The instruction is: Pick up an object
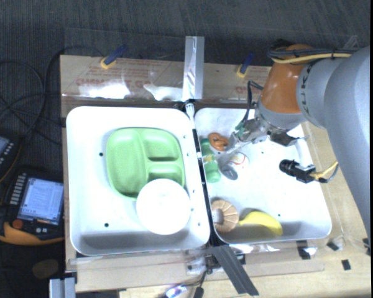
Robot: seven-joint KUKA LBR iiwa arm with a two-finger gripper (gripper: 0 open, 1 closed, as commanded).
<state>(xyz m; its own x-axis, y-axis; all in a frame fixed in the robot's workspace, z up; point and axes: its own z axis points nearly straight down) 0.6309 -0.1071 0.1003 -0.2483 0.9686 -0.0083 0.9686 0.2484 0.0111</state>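
On the bench's right bin (311, 228), my gripper (229, 166) hangs low at nine o'clock, grip unreadable, approaching the orange object (219, 142) just beyond at eleven; next, I should settle squarely over it.

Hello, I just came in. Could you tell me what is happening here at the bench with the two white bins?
A grey robot arm with an orange band reaches in from the right, over the right bin. Its hand is low near the bin's left side, close to a small orange object and a green object. Nothing is visibly held yet. A banana and a round tan object lie at the front. The left bin holds a green divided tray and a white plate.
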